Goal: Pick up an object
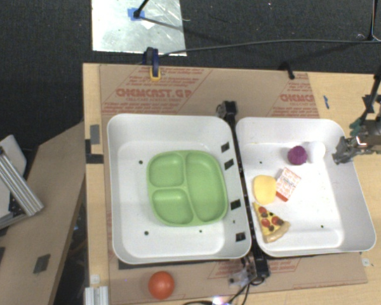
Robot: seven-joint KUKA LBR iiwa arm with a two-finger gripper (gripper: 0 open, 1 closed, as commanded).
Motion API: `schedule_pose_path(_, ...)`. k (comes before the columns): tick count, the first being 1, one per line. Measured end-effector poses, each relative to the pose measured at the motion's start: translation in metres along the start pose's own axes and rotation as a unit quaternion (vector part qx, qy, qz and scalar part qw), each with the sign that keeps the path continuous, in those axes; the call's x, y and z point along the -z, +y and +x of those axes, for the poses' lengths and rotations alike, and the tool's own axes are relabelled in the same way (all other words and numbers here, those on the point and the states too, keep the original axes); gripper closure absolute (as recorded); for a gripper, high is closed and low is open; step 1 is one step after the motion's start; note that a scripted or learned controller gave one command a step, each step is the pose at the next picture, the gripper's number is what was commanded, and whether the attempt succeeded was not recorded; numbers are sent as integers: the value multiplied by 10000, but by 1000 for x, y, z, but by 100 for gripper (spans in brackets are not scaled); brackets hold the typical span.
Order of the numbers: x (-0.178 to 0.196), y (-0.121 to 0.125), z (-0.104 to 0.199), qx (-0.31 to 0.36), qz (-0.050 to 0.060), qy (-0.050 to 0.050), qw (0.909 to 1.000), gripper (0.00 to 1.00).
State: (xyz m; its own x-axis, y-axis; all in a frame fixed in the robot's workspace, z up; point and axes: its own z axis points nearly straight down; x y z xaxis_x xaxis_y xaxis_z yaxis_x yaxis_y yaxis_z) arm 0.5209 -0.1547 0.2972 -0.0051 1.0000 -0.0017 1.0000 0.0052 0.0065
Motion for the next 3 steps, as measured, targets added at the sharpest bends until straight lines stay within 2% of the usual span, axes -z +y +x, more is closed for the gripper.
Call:
schedule_pose_path(1,-14,18,57,24,22,13,10000,100)
schedule_pose_path(2,-22,20,115,23,20,14,10000,100)
schedule_pose_path(3,-43,38,167,21,27,14,10000,100)
